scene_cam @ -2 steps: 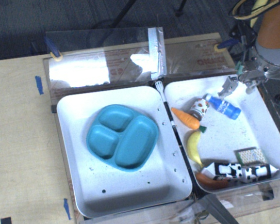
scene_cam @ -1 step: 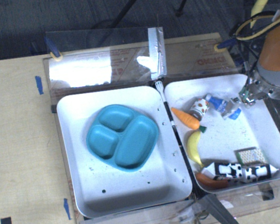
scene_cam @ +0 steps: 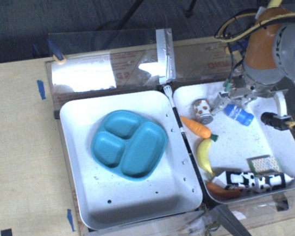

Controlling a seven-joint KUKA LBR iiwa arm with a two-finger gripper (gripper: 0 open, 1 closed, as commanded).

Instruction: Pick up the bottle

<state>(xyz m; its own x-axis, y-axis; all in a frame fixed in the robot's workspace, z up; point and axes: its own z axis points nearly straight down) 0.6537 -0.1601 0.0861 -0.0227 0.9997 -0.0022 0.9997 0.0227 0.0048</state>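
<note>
A small blue bottle (scene_cam: 239,113) with a pale label lies tilted in the back half of the right bin (scene_cam: 292,148). My gripper (scene_cam: 236,98) hangs directly over its upper end, very close to it or touching it. I cannot tell whether it has hold of the bottle. The grey arm with its orange band (scene_cam: 260,48) comes in from the upper right. A longer black-and-white spotted bottle-shaped thing (scene_cam: 255,180) lies on its side along the right bin's front wall.
In the right bin are a small cup with red spots (scene_cam: 203,110), a carrot (scene_cam: 196,126), a banana (scene_cam: 204,157), a red sausage-like piece (scene_cam: 221,190) and a greenish pad (scene_cam: 263,164). The left bin (scene_cam: 87,195) holds a blue divided plate (scene_cam: 129,144).
</note>
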